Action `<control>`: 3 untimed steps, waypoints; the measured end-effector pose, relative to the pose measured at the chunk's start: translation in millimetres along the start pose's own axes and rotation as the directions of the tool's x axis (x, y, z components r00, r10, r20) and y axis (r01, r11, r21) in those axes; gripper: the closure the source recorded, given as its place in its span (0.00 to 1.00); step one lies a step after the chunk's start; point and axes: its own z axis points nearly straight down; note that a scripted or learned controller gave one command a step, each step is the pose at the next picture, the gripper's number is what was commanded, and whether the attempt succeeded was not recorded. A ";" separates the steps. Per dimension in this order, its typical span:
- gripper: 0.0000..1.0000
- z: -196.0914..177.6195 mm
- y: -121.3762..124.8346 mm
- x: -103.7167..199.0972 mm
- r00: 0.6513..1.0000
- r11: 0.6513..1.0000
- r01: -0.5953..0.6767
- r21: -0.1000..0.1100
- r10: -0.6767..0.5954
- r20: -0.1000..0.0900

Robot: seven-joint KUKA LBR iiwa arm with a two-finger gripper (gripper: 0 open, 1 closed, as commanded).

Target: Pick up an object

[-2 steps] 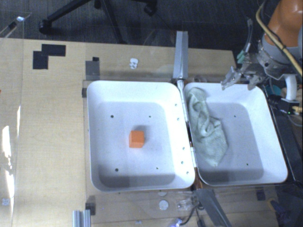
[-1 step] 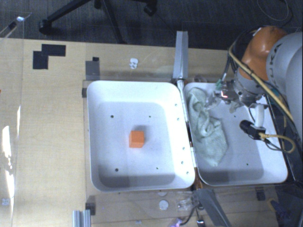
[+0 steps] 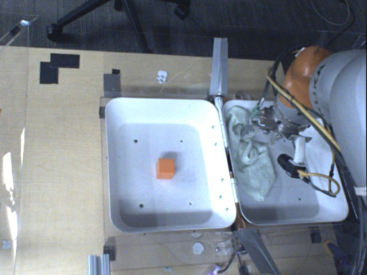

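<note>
An orange cube [image 3: 165, 168] rests on the floor of the left bin [image 3: 123, 153], a little left of its middle. A crumpled pale grey-green cloth [image 3: 255, 165] lies along the left side of the right bin [image 3: 298, 211]. My gripper [image 3: 256, 126] is low over the upper part of the cloth, at the far left of the right bin, reaching in from the right. The cloth's folds and the wrist hardware hide its tip. The grey arm with its orange band [image 3: 301, 73] stands above the bin's right half.
A metal divider post [image 3: 218, 67] rises at the back between the two bins. Yellow and black cables [image 3: 312, 176] loop from the wrist over the right bin's floor. A chair base [image 3: 126, 7] stands on the dark floor beyond the bench.
</note>
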 end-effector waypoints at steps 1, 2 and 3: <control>1.00 -11.7 2.0 2.4 1.000 1.000 0.002 -0.005 -0.002 -0.003; 0.00 -11.6 1.9 2.2 1.000 1.000 0.002 -0.005 -0.002 -0.003; 0.00 -50.8 1.0 11.0 0.956 0.956 0.292 0.008 -0.292 -0.002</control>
